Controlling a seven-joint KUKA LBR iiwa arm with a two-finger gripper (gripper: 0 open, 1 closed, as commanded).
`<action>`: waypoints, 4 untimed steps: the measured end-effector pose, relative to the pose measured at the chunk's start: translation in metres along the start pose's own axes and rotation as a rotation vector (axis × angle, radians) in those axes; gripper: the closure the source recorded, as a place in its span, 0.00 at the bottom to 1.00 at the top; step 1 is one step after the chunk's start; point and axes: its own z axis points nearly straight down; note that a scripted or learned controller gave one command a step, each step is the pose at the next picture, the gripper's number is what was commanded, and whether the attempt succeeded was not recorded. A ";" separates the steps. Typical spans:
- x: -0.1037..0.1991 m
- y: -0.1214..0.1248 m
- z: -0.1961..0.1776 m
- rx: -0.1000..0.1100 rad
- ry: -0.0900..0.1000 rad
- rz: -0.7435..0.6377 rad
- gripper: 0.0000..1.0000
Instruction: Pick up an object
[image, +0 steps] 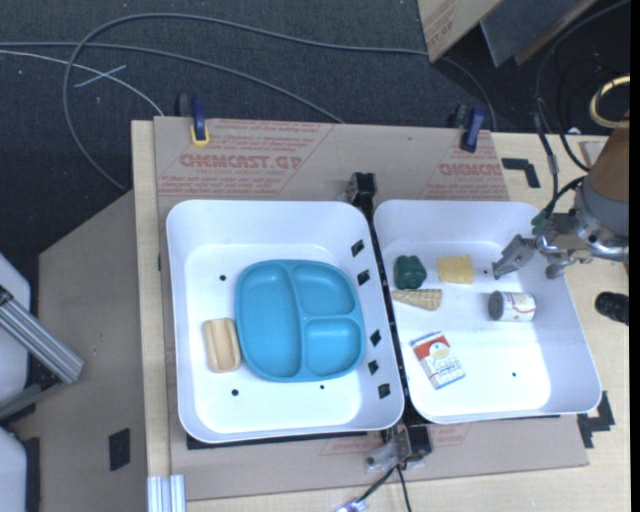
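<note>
Gripper (531, 258) over right bin (560, 395), upper right; fingers spread wide, nothing between them. Small can (511, 306) lying just below. Nearby: yellow block (455, 270), green piece (409, 271), cone (417, 298), red-and-white carton (438, 360).

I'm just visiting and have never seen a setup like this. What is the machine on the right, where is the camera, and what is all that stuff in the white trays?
One camera looks down at a slant on a bench. The grey machine is a robot arm reaching in from the right; its gripper hangs over the right tray, holding nothing. That tray has a green lump, a yellow block, a cone, a small can and a red-and-white card box. The left tray holds a blue divided plate and a tan bread-like piece.
</note>
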 end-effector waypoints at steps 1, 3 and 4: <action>-0.009 -0.003 0.047 0.000 -0.001 0.001 0.00; -0.017 -0.004 -0.017 -0.010 -0.005 0.001 1.00; -0.018 -0.002 -0.072 -0.012 -0.005 0.000 1.00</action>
